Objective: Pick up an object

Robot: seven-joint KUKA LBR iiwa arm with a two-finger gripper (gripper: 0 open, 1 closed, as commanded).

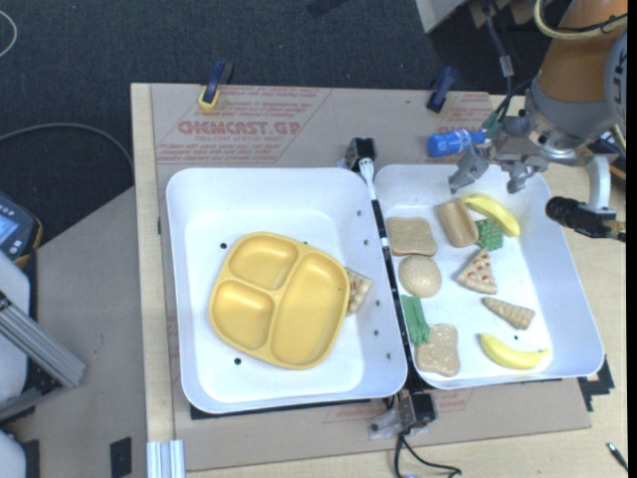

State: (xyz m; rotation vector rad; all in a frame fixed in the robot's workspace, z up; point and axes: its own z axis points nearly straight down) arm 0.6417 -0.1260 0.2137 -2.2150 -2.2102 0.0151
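Nine or so toy foods in the right bin (577, 297), and our gripper (495, 174) hangs open over its far end with nothing between the fingers.

We'd guess the closest candidates are the yellow banana (495, 213) and the tan sausage-like piece (457, 223) right beside it, both just below the fingers. They look like light, hard plastic, so slick and prone to squirting out; we'd pinch the banana across its thick middle, not the tapered tips. The yellow divided plate (280, 300) in the left bin (189, 197) looks too wide and flat to bother with.
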